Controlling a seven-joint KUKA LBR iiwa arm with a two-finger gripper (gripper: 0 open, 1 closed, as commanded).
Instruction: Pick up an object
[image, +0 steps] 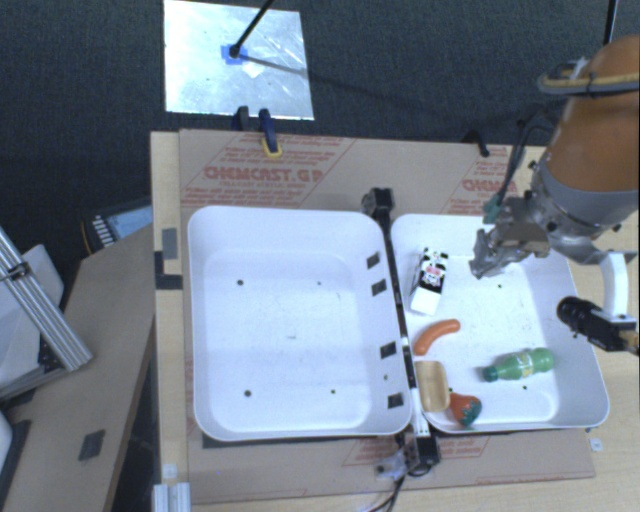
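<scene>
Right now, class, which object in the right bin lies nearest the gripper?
The black-and-white carton, just left of the gripper. The orange sausage, green bottle and tan piece lie farther down.

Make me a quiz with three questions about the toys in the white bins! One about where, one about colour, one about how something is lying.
1. In which bin are the toys?
A. the left bin
B. the right bin
C. both bins

2. What colour is the bottle?
A. green
B. blue
C. black

3. How is the bottle placed?
A. standing upright
B. lying on its side
C. held up by the hand

Answers:
1. B: the carton, sausage, bottle and the rest all sit in the right bin, none in the left bin.
2. A: the bottle's body is green with a paler cap end.
3. B: it lies flat on the bin floor, well apart from the hand, which hangs over the bin's upper part.
</scene>
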